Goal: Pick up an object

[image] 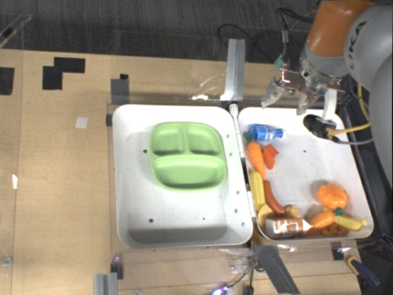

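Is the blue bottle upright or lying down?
Lying down: the blue bottle rests on its side on the right bin's floor, cap end pointing right.

Matt green plastic tray (186, 155), smooth white bins (132, 183).

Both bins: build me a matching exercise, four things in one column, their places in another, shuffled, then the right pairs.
Things:
1. green plate
2. blue bottle
3. orange pepper
4. gripper

Places:
A. right bin, top-left corner
B. above the right bin's far edge
C. middle of the left bin
D. right bin, lower right part

Pairs: 1-C, 2-A, 3-D, 4-B
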`<act>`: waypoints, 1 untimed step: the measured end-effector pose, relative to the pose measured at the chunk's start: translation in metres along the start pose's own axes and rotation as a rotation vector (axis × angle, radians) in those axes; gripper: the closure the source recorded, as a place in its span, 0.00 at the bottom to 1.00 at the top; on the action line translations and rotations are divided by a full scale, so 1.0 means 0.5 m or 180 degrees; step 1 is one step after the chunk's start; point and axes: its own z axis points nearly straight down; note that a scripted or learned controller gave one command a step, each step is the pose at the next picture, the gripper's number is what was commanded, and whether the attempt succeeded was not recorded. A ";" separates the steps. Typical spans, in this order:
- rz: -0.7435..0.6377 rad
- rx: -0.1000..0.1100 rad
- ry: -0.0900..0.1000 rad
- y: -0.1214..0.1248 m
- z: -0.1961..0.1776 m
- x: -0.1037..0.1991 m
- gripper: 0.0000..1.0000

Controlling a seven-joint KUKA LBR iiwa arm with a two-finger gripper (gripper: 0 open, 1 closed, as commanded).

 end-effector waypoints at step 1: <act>-0.0327 0.0004 -0.0001 -0.124 0.100 -0.001 0.00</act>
